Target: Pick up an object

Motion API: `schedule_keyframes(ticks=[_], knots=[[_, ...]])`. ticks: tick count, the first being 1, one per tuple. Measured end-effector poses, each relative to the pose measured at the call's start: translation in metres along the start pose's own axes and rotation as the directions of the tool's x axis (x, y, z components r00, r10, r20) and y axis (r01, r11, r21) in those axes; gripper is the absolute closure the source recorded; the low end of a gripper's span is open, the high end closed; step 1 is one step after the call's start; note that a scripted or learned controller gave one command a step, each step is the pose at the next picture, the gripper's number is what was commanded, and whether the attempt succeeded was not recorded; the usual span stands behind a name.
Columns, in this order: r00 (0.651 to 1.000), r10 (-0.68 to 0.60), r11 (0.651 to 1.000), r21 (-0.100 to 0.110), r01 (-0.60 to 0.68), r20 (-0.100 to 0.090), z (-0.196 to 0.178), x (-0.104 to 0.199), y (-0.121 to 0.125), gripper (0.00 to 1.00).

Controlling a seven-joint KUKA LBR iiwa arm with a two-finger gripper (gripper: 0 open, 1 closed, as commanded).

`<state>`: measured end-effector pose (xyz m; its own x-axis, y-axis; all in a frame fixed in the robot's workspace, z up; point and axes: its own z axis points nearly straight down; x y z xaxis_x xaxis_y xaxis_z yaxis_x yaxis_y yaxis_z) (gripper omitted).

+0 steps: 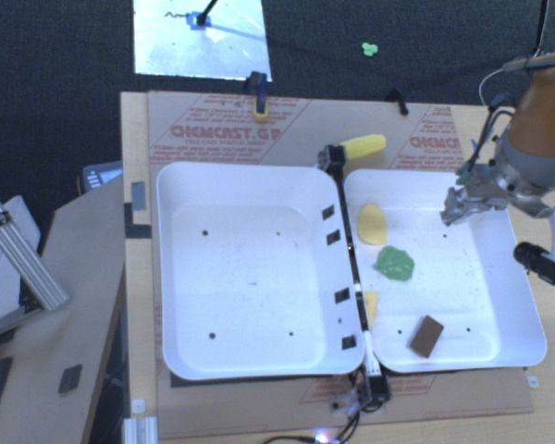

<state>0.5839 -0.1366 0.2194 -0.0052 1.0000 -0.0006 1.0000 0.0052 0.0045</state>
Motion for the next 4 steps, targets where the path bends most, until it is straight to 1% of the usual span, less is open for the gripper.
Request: schedule_keyframes(ticks=[1, 2, 3, 4], knots=[[1.0, -0.002, 1.0, -0.018, 0.002, 0.003, -0.208, 0.027, -0.021, 1.0], [1.0, -0.004, 1.0, 0.006, 0.004, -0.002, -0.132, 0.081, -0.021, 1.0], [1.0, -0.006, 1.0, -0.008, 0.006, -0.002, -0.223, 0.148, -0.022, 1.0], [1.0, -0.004, 1.0, -0.009, 0.004, -0.004, -0.323, 0.167, -0.098, 1.0]])
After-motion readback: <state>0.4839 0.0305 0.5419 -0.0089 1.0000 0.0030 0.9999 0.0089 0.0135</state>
